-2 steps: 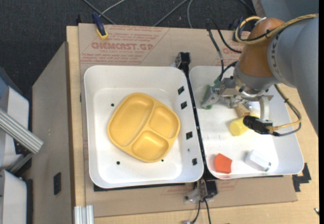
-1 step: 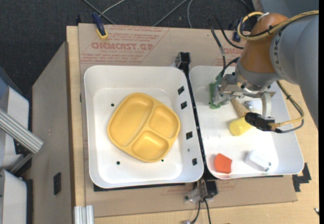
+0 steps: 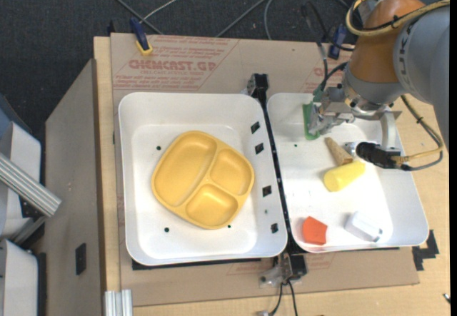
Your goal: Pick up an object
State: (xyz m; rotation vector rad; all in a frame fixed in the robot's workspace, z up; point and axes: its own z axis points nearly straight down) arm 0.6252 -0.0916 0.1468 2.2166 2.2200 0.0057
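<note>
On the cardboard-topped worktop [image 3: 178, 58], we judge the pick barely begun. A green object [image 3: 309, 122] stands at the right bin's [image 3: 407, 222] far-left corner, touching the hand [image 3: 323, 116]; whether the hand clasps it we cannot tell. A yellow cylinder [image 3: 343, 175] lies nearer the bin's middle, untouched.

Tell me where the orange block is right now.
The orange block lies in the right bin, near its front-left corner by the divider, in front of the yellow cylinder and left of the small white block.
</note>
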